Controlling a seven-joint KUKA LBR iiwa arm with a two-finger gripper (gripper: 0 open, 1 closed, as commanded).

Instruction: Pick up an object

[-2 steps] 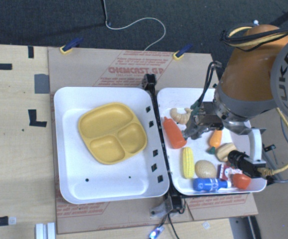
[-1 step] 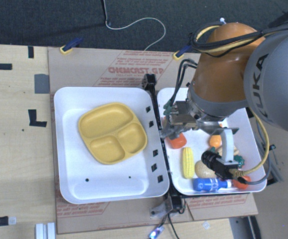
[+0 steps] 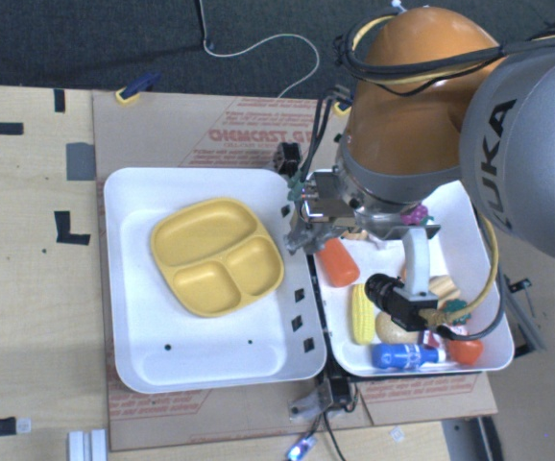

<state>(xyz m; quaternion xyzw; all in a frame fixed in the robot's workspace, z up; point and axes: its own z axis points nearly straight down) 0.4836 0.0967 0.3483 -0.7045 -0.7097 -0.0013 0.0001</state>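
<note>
Two white bins (image 3: 210,353), "KUKA" lettering on grey arm (image 3: 532,152), gripper (image 3: 306,234) beside orange piece (image 3: 338,264), grip state untellable.

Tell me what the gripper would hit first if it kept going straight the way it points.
The gripper points down into the right bin near its left wall. Straight on, it would probably meet the orange toy first; depth is unclear, so it might reach the bin floor instead.
</note>
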